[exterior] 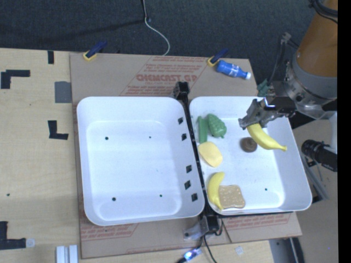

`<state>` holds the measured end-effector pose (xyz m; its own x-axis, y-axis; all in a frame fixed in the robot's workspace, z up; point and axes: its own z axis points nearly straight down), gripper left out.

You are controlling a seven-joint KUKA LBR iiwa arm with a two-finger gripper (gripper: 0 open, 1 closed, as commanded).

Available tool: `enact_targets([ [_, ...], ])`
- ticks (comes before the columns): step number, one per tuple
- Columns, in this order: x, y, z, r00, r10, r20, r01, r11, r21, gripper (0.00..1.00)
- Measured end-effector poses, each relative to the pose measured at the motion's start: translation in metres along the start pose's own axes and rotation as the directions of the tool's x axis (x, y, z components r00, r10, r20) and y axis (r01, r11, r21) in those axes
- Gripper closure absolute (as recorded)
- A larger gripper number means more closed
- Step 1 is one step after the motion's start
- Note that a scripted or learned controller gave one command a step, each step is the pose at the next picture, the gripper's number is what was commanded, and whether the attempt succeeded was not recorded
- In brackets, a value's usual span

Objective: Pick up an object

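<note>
Yellow is the colour to watch: a banana point(266, 138) sits in the right bin point(285, 199), near its far right side, and our gripper point(253, 119) hovers right at the fruit's upper-left end. From up here we cannot tell whether the jaws are open, closed, or actually pinching that tip, so we call nothing held.

The risk, as we judge it: a grasp this close to one end leaves most of the banana hanging out to the side, so it could pivot or slip free on the lift. The curved skin gives narrow jaws little to bite on as well. The small brown object point(249, 144) lies just beside the banana and could get nudged.

The banana's long axis runs from upper left, under the gripper, down to lower right, with its tapered tip pointing toward the bin's right wall.
</note>
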<state>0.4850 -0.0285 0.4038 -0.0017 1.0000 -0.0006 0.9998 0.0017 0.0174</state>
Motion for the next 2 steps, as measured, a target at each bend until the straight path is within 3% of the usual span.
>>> enact_targets([
  [1, 0.080, -0.003, 0.071, 1.000, -0.007, -0.001, 0.007, 1.000, 0.026, 1.00],
  [2, 0.132, -0.004, 0.086, 1.000, -0.005, 0.000, 0.005, 1.000, 0.022, 1.00],
])
